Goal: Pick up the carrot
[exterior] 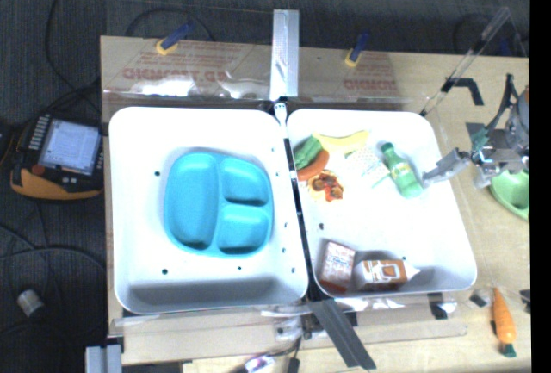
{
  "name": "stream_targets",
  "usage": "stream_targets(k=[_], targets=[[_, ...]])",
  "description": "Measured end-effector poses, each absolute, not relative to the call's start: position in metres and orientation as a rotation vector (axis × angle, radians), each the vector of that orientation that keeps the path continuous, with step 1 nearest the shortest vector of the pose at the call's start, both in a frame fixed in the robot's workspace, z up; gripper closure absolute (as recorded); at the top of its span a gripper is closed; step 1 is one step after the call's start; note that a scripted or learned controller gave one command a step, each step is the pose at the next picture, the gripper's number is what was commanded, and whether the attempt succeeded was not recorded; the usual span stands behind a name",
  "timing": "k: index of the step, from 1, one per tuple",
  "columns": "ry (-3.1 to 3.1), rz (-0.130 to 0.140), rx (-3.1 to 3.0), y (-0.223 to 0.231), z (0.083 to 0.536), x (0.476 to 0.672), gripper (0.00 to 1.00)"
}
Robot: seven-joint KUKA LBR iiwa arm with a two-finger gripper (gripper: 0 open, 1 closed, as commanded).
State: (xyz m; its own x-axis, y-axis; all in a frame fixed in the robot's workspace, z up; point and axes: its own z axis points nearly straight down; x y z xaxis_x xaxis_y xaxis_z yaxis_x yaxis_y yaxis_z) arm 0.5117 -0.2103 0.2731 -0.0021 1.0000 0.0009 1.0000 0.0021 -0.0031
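At the right-hand wall of the right bin [448, 216], the jaws reach in low from the arm [504, 152], their tip just beside the green bottle [401, 170]; whether they are open or closed I cannot tell from this slant, and nothing shows between them; the carrot [316, 161], an orange-red piece with a green top, lies well apart from them at the far left of the same bin, close against the divider and just below a yellow banana-like piece [343, 139], with a small reddish item [327, 184] beside it; two packets [362, 268] rest along the bin's near wall; the left bin [129, 216] holds a blue divided plate [217, 201]; out on the counter [482, 233], a second orange piece with a green end [504, 326] lies near the right corner; as I judge it, the task is barely begun: the approach, the grasp and the lift are all left.
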Motion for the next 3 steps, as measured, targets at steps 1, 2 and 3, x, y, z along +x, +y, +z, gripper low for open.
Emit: stream_targets(k=[1,2,3], targets=[[-2.275,0.002,-2.161,-0.188,0.164,0.527,0.0],[-2.231,-0.003,-2.226,-0.182,0.089,0.553,0.0],[-2.505,-0.002,-1.916,-0.184,0.089,0.552,0.0]])
